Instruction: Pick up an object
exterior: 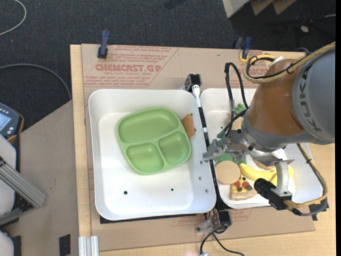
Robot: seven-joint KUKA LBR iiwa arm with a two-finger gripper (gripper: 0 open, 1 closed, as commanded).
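Arm (287,105) reaches in from the right, over the right bin (213,97). End effector (226,149) low at that bin's left edge, center-right of frame; can't tell its state. Just below it: tan round piece (226,172), banana (256,172), pizza slice (241,190). Left bin (101,159) holds green divided plate (154,140) with a brown piece (187,125) at its right rim.

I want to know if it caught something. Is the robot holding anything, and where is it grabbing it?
Cannot tell. The arm covers the gripper, low over the banana and pizza slice in the right bin.
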